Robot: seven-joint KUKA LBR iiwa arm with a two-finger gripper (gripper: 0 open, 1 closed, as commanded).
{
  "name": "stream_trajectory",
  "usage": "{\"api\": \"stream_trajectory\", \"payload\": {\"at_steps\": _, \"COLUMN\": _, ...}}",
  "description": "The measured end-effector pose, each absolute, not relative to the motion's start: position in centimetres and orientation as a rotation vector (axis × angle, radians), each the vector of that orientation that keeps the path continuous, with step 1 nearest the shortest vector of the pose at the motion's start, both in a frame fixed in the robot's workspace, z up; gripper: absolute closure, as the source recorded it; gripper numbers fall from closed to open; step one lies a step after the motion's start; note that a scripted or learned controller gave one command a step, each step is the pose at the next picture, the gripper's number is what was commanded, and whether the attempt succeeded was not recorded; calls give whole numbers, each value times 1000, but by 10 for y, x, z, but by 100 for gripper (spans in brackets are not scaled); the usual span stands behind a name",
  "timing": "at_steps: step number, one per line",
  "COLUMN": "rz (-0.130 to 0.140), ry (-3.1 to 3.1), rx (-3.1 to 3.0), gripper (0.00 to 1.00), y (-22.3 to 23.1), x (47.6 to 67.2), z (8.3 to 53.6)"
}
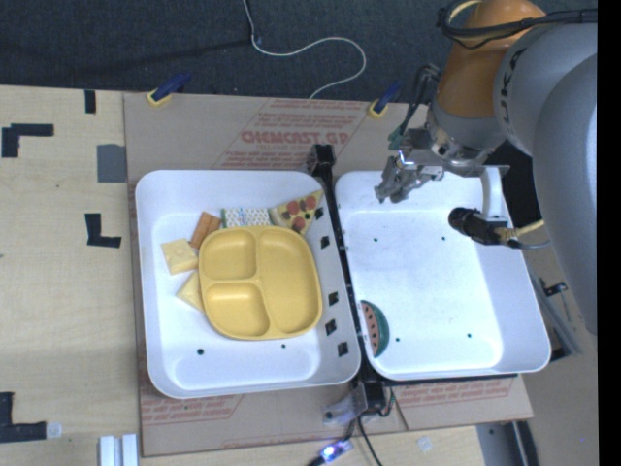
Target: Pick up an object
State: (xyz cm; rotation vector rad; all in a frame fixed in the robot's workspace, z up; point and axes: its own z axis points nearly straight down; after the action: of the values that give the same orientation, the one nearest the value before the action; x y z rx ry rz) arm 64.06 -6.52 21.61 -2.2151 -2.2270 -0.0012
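My gripper (392,191) hangs over the back left corner of the right bin (437,270), with nothing seen between its fingers. A watermelon slice (374,326) lies at that bin's front left edge, well in front of the gripper. The left bin (160,260) holds a yellow divided plate (260,282). Behind the plate lie a pizza slice (299,212), a brown cracker (204,228) and a pale yellow cheese piece (179,256). Another yellow wedge (189,292) pokes out at the plate's left.
A black divider (335,260) runs between the two bins. The bins rest on a cardboard sheet (281,134). A white cable (301,47) loops on the dark cloth behind. The grey arm (543,115) fills the upper right.
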Motion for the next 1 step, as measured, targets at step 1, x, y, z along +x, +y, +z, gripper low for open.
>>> {"api": "stream_trajectory", "payload": {"at_steps": 1, "rz": -4, "ry": -2228, "rx": -2215, "gripper": 100, "y": -23, "x": 666, "z": 234}}
